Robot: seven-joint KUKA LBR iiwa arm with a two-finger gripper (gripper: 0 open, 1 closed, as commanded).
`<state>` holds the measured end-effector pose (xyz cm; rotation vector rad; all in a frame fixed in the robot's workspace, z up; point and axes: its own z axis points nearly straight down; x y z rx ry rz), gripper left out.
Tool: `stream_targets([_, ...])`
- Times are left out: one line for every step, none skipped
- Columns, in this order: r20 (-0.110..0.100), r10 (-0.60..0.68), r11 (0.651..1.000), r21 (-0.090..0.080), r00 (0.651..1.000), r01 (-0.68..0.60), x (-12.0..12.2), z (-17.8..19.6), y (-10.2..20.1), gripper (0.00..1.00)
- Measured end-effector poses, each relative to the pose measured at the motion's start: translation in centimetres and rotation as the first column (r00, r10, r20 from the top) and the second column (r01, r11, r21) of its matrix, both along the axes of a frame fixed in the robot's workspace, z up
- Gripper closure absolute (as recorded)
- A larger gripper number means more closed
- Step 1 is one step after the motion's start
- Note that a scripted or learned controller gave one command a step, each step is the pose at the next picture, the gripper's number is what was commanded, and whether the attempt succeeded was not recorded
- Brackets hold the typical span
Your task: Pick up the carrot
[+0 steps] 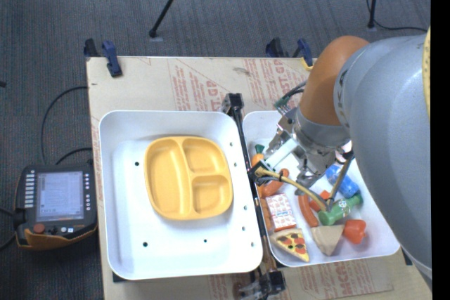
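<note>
The grey arm [383, 130] reaches down into the right bin [383, 244], where the toy food lies heaped. The left bin [112, 221] bears a yellow divided plate [188, 175], seemingly set apart to receive goods. The gripper [299, 158] hangs low over the heap. The carrot [307, 209], by my judgement the slim orange piece, lies beside the pizza slice [292, 244], not held; the grip itself is hidden.
</note>
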<state>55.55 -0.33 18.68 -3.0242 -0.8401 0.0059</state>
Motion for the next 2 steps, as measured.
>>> stream_targets([0.0,0.0,1.0,0.0,1.0,0.0,0.0,0.0,0.0,0.0])
stream_targets([0.0,0.0,1.0,0.0,1.0,0.0,0.0,0.0,0.0,0.0])
